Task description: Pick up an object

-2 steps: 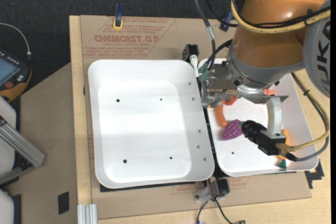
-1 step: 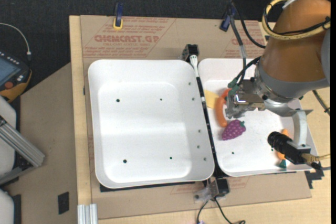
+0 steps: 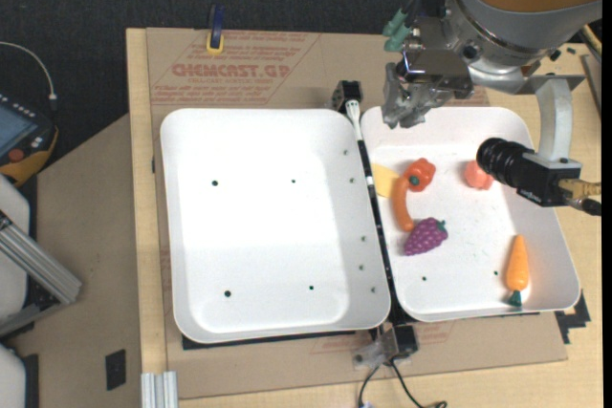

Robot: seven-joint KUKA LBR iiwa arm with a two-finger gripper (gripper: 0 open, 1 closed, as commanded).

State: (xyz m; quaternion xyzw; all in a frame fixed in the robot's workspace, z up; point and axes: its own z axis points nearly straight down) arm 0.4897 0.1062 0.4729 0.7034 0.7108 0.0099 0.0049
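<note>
The right bin [image 3: 545,296] holds several toy foods: a red pepper [image 3: 419,174], an orange sausage-shaped piece [image 3: 401,205], a yellow wedge [image 3: 383,179], a purple grape bunch [image 3: 425,236], a carrot [image 3: 517,266] and a pink piece [image 3: 476,174]. My gripper [image 3: 409,110] hangs over the bin's far left corner, above and behind the pepper. Nothing shows between its fingers.
The left bin [image 3: 182,205] lies beside the right one, with a black divider strip between them. A black cylindrical part of the arm [image 3: 521,169] juts over the right bin near the pink piece. Cardboard lies under both bins.
</note>
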